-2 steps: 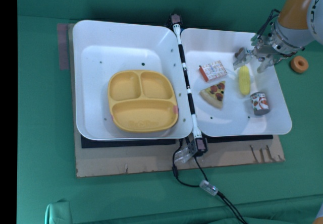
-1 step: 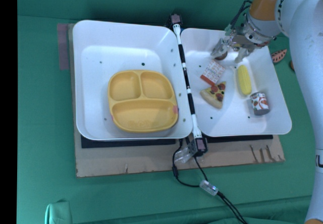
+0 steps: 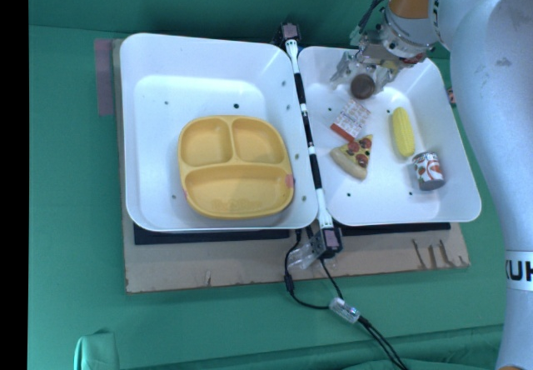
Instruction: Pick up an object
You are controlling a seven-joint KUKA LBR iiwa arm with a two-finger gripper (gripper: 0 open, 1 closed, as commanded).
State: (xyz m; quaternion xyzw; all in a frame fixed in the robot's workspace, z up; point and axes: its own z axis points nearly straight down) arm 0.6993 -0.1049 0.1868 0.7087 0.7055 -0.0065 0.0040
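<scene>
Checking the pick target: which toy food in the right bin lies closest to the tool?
The small brown round piece, directly at the tool; pizza slice, corn and can sit farther off.

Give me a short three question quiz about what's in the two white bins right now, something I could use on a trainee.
1. True or false: the yellow divided plate lies in the left bin.
2. Which item lies nearest the gripper? A) pizza slice B) corn cob C) small brown ball
3. Fill in: the can stands in the ___ bin.

Key: 1 true; 2 C; 3 right.
</scene>
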